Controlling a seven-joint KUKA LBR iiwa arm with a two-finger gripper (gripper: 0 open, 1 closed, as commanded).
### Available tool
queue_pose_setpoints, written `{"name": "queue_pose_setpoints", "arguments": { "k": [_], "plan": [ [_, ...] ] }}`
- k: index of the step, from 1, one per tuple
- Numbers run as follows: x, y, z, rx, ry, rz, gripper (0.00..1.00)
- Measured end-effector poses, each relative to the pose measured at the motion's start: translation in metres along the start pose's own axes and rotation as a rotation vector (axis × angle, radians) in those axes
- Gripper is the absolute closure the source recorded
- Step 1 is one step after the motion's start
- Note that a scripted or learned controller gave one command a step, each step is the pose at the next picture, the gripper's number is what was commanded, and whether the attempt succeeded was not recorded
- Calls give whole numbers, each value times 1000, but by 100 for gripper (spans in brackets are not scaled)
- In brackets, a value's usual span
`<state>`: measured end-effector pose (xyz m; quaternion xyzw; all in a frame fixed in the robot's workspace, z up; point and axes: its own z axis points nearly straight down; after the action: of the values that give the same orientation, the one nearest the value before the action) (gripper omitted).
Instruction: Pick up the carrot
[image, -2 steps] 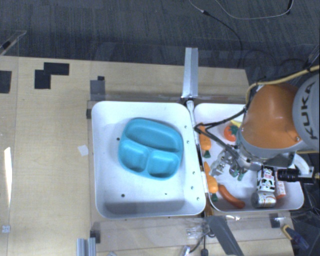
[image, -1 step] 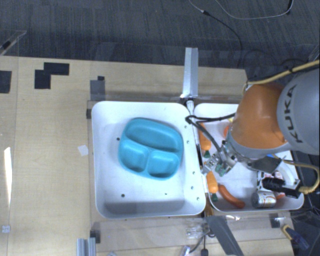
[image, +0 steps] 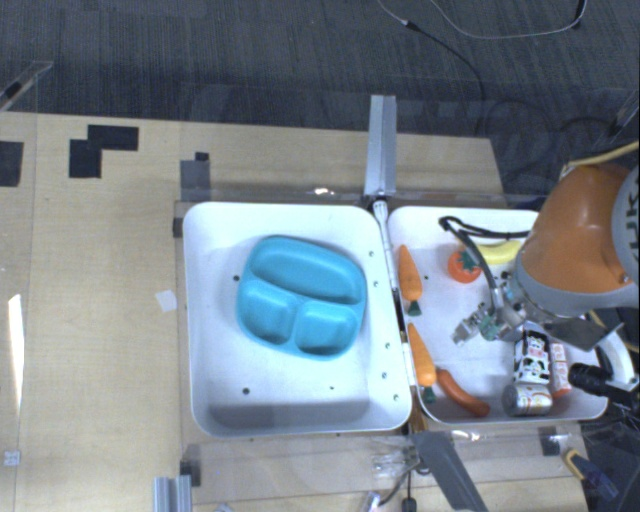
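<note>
Hand (image: 478, 325) hovers in the right bin (image: 500, 222), its state I cannot tell; nothing is lifted. One carrot (image: 408, 274) lies at centre frame, another carrot (image: 421, 357) below it.

Two white bins (image: 205, 300), one blue tray (image: 300, 295), two carrots (image: 409, 275), one can (image: 532, 375).

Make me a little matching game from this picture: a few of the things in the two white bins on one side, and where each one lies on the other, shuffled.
Things:
1. blue divided tray
2. upper carrot
3. can
4. red sausage

Places:
A. right bin's near edge, beside the lower carrot
B. against the divider, far half of the right bin
C. middle of the left bin
D. right bin's near right corner, below the arm

Pairs: 1-C, 2-B, 3-D, 4-A
</note>
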<state>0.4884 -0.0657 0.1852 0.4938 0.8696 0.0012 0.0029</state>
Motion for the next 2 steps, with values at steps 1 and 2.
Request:
{"name": "queue_pose_setpoints", "arguments": {
  "k": [1, 2],
  "plan": [
    [-38, 12, -62, 1, 0, 166, 100],
    [-26, -13, 95, -6, -3, 219, 100]
  ]
}}
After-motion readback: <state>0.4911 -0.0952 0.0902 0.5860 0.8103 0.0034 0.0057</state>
